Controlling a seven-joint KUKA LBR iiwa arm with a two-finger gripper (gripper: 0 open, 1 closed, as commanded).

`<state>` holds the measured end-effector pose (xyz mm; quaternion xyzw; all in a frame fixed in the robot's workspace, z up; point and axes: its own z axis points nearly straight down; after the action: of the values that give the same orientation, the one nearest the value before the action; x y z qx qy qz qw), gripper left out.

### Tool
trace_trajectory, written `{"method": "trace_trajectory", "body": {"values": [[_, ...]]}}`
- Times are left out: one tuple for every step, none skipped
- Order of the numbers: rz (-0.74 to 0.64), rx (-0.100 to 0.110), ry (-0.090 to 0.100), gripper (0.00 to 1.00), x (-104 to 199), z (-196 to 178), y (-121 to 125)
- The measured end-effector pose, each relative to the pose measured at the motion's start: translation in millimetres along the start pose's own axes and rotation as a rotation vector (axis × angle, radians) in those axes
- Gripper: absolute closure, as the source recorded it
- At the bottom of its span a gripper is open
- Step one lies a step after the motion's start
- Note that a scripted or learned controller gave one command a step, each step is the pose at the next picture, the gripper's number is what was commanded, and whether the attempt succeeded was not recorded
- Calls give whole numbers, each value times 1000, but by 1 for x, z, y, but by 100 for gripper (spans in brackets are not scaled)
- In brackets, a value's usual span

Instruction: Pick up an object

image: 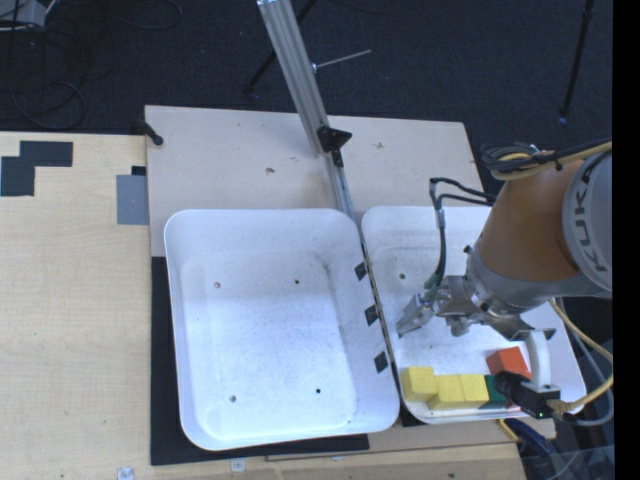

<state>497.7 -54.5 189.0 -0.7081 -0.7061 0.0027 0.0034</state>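
Just below end effector: yellow blocks, apart.

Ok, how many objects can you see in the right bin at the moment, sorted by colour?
Yellow: 2, one block at the bin's near edge and another right beside it
Green: 1, a small piece next to the yellow ones
Orange-red: 1, a block partly hidden by the arm
Total: 4 visible; the arm may hide more.

Partial black lettering — "KU" — on the grey arm
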Motion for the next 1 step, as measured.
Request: {"method": "trace_trajectory", "body": {"values": [[-8,-5,2,0,115,-1,4]]}}
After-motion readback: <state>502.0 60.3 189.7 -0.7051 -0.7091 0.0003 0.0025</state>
